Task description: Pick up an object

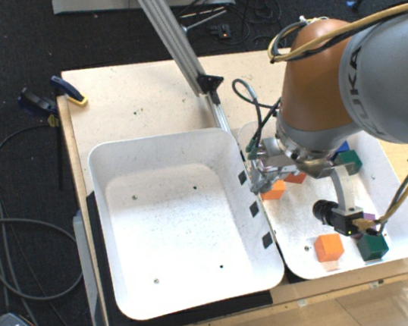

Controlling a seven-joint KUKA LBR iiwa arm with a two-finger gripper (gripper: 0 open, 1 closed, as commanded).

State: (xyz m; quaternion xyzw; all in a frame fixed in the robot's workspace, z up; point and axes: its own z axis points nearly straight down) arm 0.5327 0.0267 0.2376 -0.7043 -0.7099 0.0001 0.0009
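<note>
My gripper (266, 179) hangs low over the right bin's (401, 246) left side, close to the wall between the two bins. An orange block (273, 192) lies right under its tip, partly covered by the metal parts. A second orange piece (295, 178) peeks out just to the right. Nearer the front lie an orange cube (329, 247), a dark green block (373, 247) and a small purple and yellow piece (367, 218). A teal block (348, 161) shows under the arm's wrist.
The left bin (112, 211) is wide with a speckled floor. A slanted aluminium post (172, 37) runs from the back down to the bins' shared wall. A black camera knob (325, 212) hangs from the wrist over the right bin.
</note>
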